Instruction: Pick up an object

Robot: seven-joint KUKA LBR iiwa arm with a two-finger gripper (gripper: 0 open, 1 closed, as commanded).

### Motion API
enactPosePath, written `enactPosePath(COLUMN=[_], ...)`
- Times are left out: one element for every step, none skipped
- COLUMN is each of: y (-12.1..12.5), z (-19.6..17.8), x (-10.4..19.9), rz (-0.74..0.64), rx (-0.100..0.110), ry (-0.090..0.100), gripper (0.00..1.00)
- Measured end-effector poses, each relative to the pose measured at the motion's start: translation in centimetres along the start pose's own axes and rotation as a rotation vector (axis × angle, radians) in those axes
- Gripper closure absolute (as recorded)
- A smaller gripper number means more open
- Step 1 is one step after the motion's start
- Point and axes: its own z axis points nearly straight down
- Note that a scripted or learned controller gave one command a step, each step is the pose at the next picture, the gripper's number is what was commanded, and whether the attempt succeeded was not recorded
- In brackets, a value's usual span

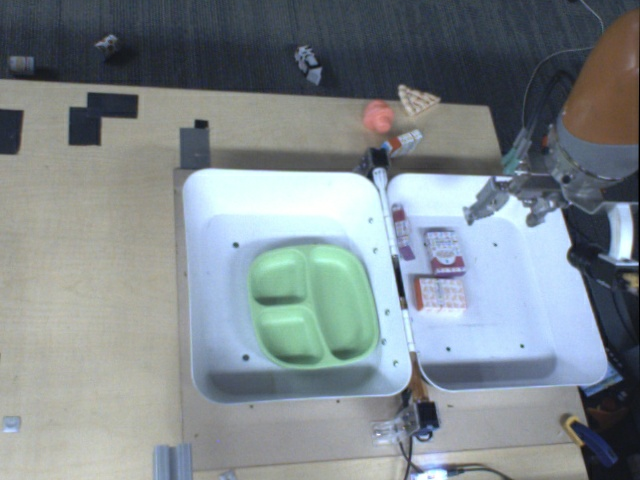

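**Gripper poised over the right bin**

Your gripper (508, 206) hangs above the right bin's (560, 368) upper part, fingers spread apart and holding nothing; the arm (605, 98) enters from the right. Below and left of it lie two small red-and-white packets (443, 250) (441, 294) and a slim red item (400, 230) by the dividing wall. The left bin (215, 268) holds a green compartment tray (313, 305). Beyond the bins, on the bench (90, 298), sit a pink ball (378, 117) and a pizza-slice toy (418, 100).
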Motion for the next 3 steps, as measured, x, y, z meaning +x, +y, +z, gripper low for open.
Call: enactPosePath(y=[2.2,2.4,2.4], z=[17.2,16.1,16.1], x=[-3.9,-3.7,-3.7], rz=[0.002,0.000,0.000], rx=[-0.011,-0.016,-0.015], ry=[-0.003,0.000,0.000], gripper=[0.00,1.00,0.00])
